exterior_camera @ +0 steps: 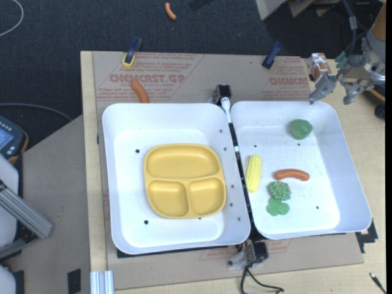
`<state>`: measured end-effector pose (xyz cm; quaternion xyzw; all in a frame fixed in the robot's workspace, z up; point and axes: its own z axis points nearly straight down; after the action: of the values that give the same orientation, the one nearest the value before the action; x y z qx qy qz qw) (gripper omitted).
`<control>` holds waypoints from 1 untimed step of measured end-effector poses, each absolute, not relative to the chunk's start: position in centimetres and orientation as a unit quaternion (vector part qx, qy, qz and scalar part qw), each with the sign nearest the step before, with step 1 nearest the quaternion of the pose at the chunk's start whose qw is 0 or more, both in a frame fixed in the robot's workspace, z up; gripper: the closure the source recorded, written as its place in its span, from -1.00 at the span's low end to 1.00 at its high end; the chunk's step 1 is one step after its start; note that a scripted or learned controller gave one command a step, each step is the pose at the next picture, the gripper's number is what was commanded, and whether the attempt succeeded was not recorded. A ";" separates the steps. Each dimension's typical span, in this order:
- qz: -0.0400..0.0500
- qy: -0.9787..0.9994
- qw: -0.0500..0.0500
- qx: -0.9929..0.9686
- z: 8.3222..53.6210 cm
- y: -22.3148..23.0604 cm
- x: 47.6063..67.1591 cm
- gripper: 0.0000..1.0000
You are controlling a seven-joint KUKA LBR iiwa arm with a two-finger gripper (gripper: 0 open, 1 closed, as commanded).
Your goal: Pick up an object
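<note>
Nothing has been picked up yet. The gripper (335, 86) hangs at about two o'clock in the view, above the far right corner of the right bin (324, 216), and its fingers look spread with nothing between them. Everything worth taking lies in that bin: a rounded green lump (300, 128) toward one o'clock, nearest the gripper; a smooth orange sausage (291, 175) near the middle; a ridged yellow corn cob (253, 173) at nine o'clock beside the bin's wall; and two knobbly green broccoli pieces (278, 198) toward six o'clock. All look like moulded plastic toy food. The left bin (119, 164) holds a glossy yellow divided plate (184, 180) with three compartments. Another orange sausage (140, 91) lies on the cardboard-covered surface (184, 72) beyond the bins. Choosing, descending, closing and lifting all remain.
</note>
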<state>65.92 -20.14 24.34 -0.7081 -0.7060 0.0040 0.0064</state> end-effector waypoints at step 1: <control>0.000 -0.707 0.000 -0.707 25.3 -20.1 66.2 -1.00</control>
<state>66.19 -20.08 25.26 -0.7070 -0.7072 0.0001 0.0000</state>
